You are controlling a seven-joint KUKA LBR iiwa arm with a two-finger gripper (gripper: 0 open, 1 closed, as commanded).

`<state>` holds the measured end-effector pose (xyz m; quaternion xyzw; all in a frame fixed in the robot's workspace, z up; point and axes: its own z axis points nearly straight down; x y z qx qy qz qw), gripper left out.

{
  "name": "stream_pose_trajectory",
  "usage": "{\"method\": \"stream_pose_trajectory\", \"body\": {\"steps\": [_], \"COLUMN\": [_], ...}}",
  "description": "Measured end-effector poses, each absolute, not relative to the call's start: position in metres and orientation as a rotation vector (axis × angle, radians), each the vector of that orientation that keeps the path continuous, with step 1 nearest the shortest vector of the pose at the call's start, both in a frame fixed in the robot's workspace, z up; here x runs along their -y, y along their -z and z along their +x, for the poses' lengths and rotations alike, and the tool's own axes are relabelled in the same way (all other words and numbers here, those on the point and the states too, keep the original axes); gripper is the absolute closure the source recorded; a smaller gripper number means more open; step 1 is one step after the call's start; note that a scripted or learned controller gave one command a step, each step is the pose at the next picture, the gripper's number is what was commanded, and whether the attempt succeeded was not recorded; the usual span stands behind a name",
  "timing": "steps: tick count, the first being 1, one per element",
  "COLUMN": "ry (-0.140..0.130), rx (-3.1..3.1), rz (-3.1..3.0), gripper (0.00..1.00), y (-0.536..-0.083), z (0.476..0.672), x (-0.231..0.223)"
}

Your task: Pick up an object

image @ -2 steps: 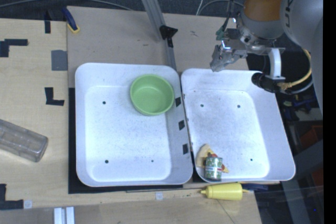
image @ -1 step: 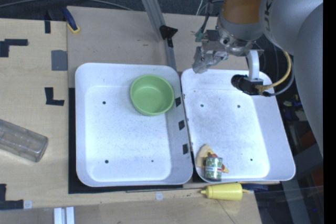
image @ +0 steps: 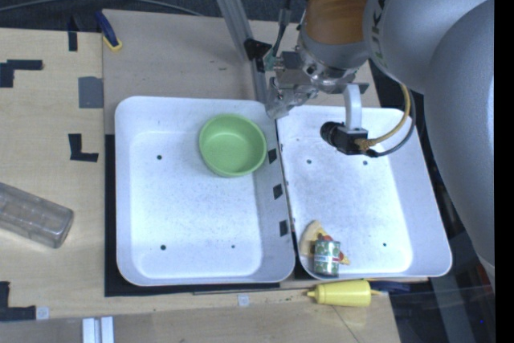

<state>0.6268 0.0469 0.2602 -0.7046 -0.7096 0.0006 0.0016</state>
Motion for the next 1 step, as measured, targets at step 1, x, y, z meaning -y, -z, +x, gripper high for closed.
{"method": "stream_pose_trajectory", "body": {"steps": [1], "ry": [-0.003], "rx": [2.226], "rz": [-2.212], "gripper": [1.00], "y": [-0.2553], "z": [0.6158], "x": [-0.0950]}}
